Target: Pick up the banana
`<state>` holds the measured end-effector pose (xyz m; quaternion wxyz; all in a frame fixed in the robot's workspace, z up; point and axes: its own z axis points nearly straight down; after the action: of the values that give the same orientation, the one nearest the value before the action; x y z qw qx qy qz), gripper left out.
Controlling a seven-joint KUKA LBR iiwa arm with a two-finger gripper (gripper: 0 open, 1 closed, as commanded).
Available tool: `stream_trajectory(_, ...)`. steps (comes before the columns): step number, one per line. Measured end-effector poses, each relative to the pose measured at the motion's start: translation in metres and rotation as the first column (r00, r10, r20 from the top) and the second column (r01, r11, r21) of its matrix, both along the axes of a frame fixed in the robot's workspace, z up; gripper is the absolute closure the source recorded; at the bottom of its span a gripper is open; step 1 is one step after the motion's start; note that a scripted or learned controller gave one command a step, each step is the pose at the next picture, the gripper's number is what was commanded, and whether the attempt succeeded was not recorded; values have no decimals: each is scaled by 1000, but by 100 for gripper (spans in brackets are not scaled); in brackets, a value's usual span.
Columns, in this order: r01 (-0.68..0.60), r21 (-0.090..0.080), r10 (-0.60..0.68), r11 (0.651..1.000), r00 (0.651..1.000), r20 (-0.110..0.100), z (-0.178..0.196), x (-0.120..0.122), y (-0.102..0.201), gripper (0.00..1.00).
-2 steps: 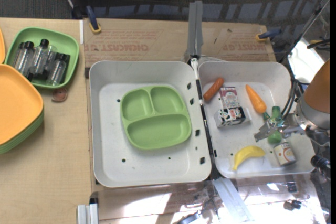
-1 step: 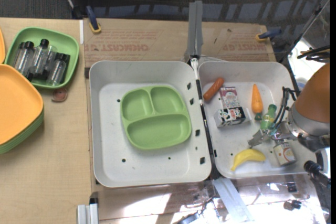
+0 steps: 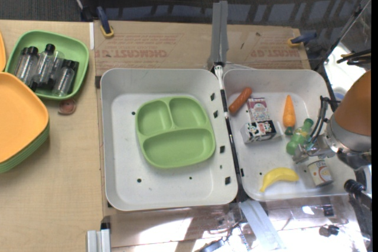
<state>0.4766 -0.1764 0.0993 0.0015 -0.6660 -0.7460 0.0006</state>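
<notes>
Banana (image 3: pixel 279 177) flat in right bin (image 3: pixel 251 186), near front wall; gripper (image 3: pixel 307 152) just right above it, finger state unclear

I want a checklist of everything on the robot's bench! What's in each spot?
Surface: two white bins side by side, left bin, right bin.
Job's things: banana lying in the right bin near its front edge, nothing gripping it.
Clutter: green divided plate in the left bin; sausage, carton, carrot and small can in the right bin.
Gripper: gripper low at the right bin's right side.
Cables: nothing seen.
Surroundings: green tray of bottles, orange plates.
</notes>
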Motion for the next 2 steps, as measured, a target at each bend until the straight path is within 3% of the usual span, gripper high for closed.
stream_trajectory(1,253,-2,-253,968,968,2,35,17,19,100)
stream_trajectory(2,899,-7,-899,438,438,1,67,23,2,100)
